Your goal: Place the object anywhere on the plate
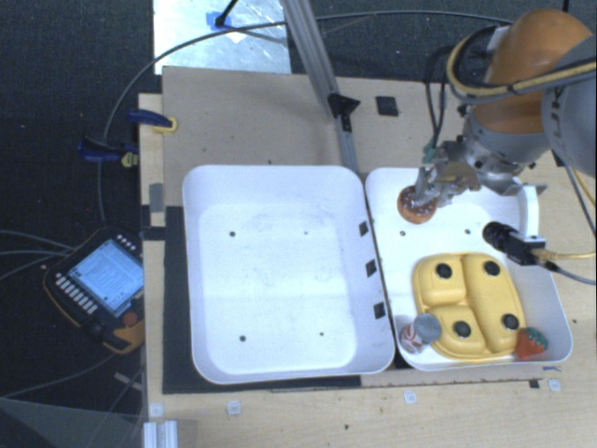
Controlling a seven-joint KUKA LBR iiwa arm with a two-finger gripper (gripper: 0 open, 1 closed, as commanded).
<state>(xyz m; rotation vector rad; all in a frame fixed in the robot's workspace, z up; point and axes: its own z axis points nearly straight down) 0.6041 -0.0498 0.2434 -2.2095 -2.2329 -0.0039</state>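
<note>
Two white bins side by side. Left bin [270, 269]: just bare floor with a few dark dots. Right bin [560, 311]: yellow sectioned plate [469, 304] with four compartments, a dark dot in each, sitting in the near half of the bin. A small grey-capped object [422, 329] touches the plate's near-left corner; a red strawberry-like piece [532, 343] sits at its near-right corner, against the bin wall.

The task object looks like a small round brown item [416, 204], maybe a donut or cookie, at the far-left part of the right bin, well apart from the plate. It's roundish, so no clear long axis or pointing direction.

Gripper [429, 192] is right over that brown item, fingers angled down toward it. Finger spacing is hidden by blur and the wrist body, so I can't tell whether it's gripping the item or spread.

A teach pendant [101, 283] lies left of the bench.
</note>
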